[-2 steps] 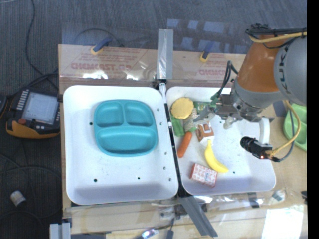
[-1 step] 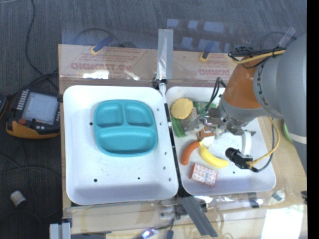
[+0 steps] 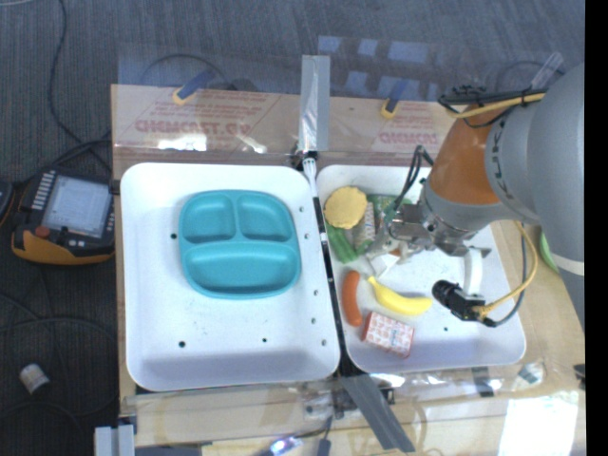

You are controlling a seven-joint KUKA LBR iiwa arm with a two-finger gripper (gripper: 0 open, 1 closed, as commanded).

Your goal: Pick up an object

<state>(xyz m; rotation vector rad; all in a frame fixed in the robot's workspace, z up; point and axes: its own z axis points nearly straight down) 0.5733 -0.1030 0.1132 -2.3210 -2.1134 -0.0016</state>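
The right bin (image 3: 502,342) holds several toy foods. A yellow banana (image 3: 401,300) lies in its middle, with a red sausage (image 3: 352,297) to the left of it. A red-and-white patterned box (image 3: 389,333) sits near the front wall, and a round yellow bun (image 3: 346,207) is at the back left. A green leafy piece (image 3: 344,243) lies below the bun. My gripper (image 3: 404,234) is low in this bin, just right of the bun and green piece and above the banana. Nothing can be seen held in it.
The left bin (image 3: 152,350) carries a blue divided plate (image 3: 239,243). A black cable connector (image 3: 456,299) hangs from my wrist over the right bin's middle. A control pendant (image 3: 62,215) lies on the floor to the left, and cardboard (image 3: 209,122) stands behind the bins.
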